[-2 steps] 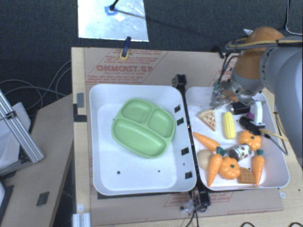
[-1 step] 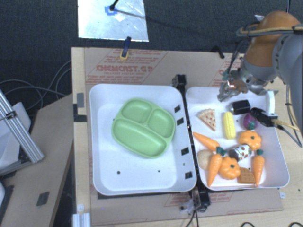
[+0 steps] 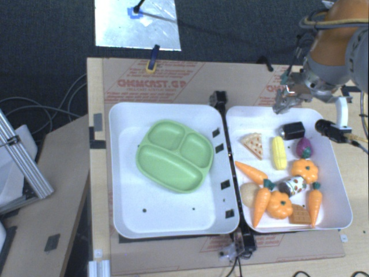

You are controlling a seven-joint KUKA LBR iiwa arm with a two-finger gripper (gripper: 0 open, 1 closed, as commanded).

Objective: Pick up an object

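Note:
The right bin (image 3: 341,178) holds several toy foods: a pizza slice (image 3: 252,145), a yellow corn cob (image 3: 279,153), a black block (image 3: 293,131), a purple fruit (image 3: 304,148), two orange pumpkins (image 3: 304,169) (image 3: 279,205), three carrots (image 3: 251,170) (image 3: 260,203) (image 3: 314,203), a cracker (image 3: 298,214), a pale potato (image 3: 248,194) and a small spotted piece (image 3: 294,185). My gripper (image 3: 285,104) hangs over the far rim of this bin, above and a little left of the black block, apart from every toy. Nothing is seen in it.
The left bin (image 3: 124,172) carries a green divided plate (image 3: 174,154). A black clamp bar (image 3: 226,154) joins the two bins. A black fitting (image 3: 331,130) juts in at the right bin's far right rim. A foil sheet (image 3: 135,16) lies beyond the bench; an aluminium frame (image 3: 23,160) stands left.

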